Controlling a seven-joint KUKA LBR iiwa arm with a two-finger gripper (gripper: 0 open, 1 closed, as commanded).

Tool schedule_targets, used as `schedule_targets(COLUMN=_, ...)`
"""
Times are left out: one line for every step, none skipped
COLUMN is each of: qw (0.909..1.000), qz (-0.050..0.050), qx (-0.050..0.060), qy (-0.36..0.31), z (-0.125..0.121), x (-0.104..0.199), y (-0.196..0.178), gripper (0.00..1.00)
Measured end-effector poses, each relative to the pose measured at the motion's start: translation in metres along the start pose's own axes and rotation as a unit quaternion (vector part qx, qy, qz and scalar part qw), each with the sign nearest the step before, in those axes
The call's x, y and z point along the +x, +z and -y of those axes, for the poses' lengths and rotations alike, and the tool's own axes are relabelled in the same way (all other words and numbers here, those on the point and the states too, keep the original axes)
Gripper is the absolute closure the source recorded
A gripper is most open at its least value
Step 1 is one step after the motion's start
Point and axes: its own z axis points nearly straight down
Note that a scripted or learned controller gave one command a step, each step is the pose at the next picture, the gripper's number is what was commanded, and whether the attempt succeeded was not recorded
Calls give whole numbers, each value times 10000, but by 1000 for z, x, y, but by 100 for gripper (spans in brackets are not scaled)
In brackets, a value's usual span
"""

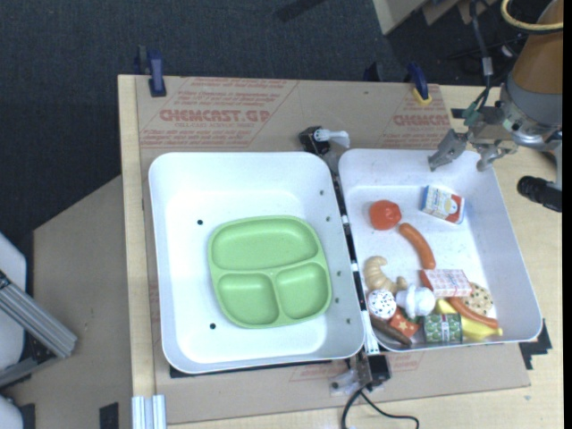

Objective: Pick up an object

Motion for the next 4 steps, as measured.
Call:
schedule_targets(qw=10000, qz=-20, qx=45, qy=-12, z=30, x=41, y=83, gripper=0)
schedule_targets(qw=10000, qz=-14, qx=37, qy=12, z=93, x=45, y=92, gripper=0)
schedule_targets(qw=10000, qz=4, qx=-15, qy=7, z=89, x=45, y=81, gripper=100)
schedule_targets(qw=10000, qz=2, qx=-10, qy=7, z=89, x=45, y=81, gripper=0)
